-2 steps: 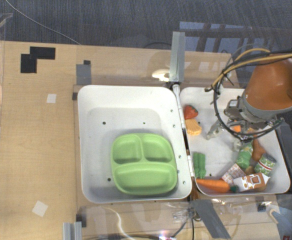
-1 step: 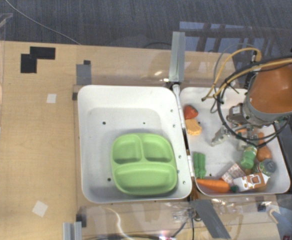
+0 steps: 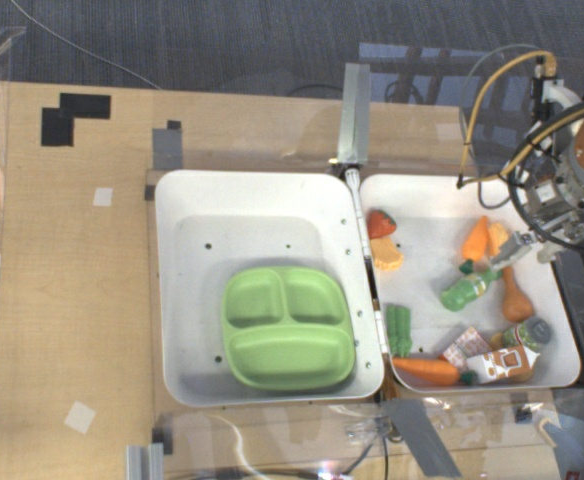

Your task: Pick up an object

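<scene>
Right bin [image 3: 442, 208]: claw [image 3: 502, 255] tips blurred over green bottle [image 3: 469, 290].

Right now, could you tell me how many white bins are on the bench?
2, side by side: the left bin holds a green divided tray; the right bin holds the small toy items.

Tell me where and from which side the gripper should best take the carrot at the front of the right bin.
Probably the thick middle of the carrot, from straight above, fingers across its width. It lies flat along the front wall of the right bin, and a carton crowds its right end.
</scene>
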Motion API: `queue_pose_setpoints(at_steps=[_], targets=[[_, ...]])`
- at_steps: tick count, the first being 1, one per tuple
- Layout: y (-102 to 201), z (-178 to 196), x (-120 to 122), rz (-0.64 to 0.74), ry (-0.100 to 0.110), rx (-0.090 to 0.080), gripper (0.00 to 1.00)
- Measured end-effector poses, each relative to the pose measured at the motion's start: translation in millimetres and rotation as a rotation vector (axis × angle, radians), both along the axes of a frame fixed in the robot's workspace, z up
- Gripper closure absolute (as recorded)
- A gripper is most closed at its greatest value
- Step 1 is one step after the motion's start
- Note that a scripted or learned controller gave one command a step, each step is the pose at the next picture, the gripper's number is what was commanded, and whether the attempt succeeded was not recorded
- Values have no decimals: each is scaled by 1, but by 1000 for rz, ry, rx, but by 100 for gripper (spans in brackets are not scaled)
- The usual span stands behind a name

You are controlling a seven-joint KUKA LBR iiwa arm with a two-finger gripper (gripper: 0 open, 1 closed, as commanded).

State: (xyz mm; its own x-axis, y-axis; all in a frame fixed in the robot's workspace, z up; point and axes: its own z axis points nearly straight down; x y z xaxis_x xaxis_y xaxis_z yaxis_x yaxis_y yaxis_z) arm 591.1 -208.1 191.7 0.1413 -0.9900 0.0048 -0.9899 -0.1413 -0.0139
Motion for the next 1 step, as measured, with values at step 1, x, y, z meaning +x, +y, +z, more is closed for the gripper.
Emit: queue_pose_setpoints(at_steps=[1], targets=[[16,-83,45,76,-2,1,0]])
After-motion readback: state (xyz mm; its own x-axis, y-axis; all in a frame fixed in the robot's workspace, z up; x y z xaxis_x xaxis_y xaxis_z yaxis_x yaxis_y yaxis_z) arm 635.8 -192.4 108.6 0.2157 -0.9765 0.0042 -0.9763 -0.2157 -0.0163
